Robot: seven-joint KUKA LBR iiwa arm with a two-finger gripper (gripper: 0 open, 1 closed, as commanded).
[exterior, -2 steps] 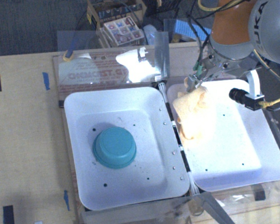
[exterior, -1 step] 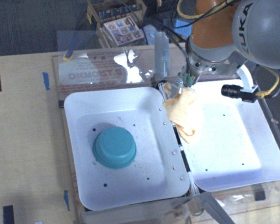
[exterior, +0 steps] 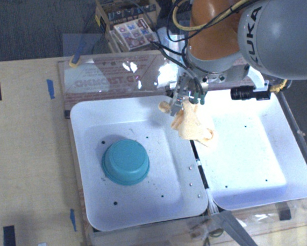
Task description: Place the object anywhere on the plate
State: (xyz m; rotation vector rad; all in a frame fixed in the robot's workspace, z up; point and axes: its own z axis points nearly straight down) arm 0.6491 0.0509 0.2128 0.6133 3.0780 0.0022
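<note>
While the grey arm [exterior: 280, 32] reaches in from the right with its orange band [exterior: 216, 16] above the wrist, the gripper [exterior: 186, 100] sits over the upper part of the seam between the two white bins. A pale tan, floppy object [exterior: 192, 124], soft like cloth or a rubbery toy, hangs directly beneath the fingers. Its top is pinched between them, so the jaws are clenched on it, and the rest droops down and slightly right, ending in a small curled edge. The object is raised over the inner edge of the left bin [exterior: 96, 206] and the right bin [exterior: 289, 188], not lying flat in either.

In the left bin, well apart from the hanging object, a teal plate [exterior: 126, 161] that looks like an upturned shallow bowl rests on the floor toward the bin's left half. Small dark specks dot the floor of both bins.

The bins sit on a light wooden bench [exterior: 27, 159] that carries black corner marks, a grey square and short strips of blue tape [exterior: 50, 89]. A clear plastic sheet [exterior: 111, 78] lies along the far edge of the bins, catching glare. Beyond the bench is a dark floor with a cardboard box [exterior: 127, 22] holding colourful printed items, and yellow and black cables [exterior: 208, 20] loop around the arm's wrist.
</note>
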